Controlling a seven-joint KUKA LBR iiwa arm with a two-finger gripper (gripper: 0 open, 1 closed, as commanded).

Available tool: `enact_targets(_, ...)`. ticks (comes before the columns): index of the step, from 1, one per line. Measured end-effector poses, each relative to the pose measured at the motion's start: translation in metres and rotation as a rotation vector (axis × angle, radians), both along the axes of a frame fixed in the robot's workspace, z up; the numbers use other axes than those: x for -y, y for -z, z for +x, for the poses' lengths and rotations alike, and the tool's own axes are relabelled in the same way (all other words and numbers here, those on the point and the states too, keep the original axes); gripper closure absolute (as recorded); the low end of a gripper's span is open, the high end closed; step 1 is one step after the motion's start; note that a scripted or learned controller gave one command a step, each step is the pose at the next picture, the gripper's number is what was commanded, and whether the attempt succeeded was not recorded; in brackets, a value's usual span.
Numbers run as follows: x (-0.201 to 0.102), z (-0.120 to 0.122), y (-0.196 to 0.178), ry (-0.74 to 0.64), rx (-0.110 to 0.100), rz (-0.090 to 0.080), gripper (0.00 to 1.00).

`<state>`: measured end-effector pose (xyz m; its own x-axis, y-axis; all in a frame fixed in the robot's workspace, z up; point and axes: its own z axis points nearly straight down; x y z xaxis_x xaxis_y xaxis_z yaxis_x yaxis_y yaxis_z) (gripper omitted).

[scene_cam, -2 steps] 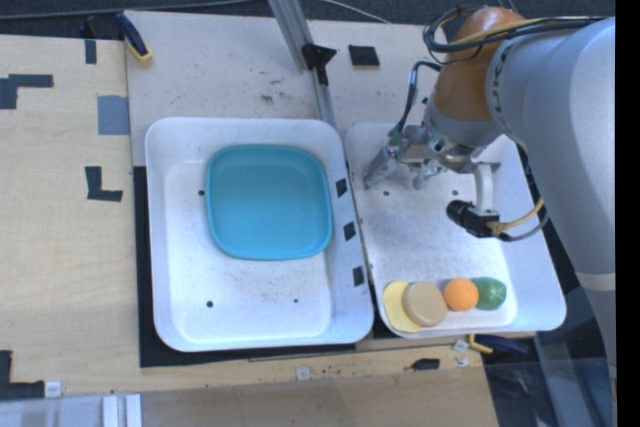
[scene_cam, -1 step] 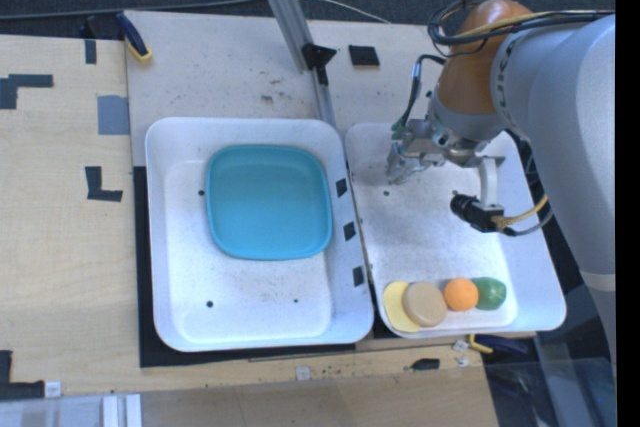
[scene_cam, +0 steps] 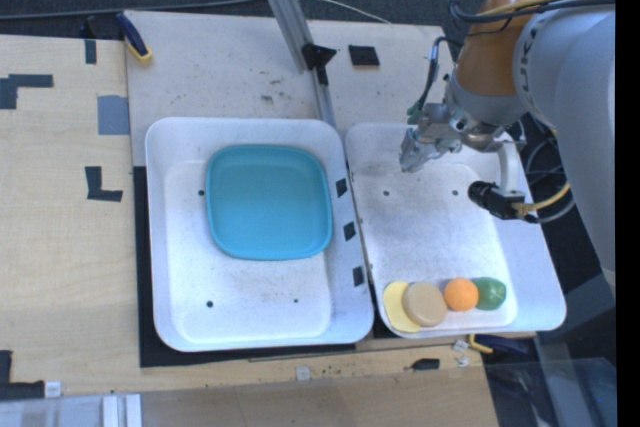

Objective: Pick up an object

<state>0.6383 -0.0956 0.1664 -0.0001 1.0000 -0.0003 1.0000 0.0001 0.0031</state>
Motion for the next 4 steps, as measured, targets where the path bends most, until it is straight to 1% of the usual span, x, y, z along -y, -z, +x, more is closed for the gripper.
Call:
enact_targets(1,0.0,0.0,-0.037,0.0,-0.001,0.0,1.0)
enact_targets(2,-0.062,-0.007,-0.038,-0.005,-0.003,0.002,1.0)
enact_targets(3,-0.112,-0.018,-0.034,-0.004,-0.004,0.001,1.0)
enact_targets(4,-0.154,-0.023,-0.046,-0.004,-0.003,0.001,1.0)
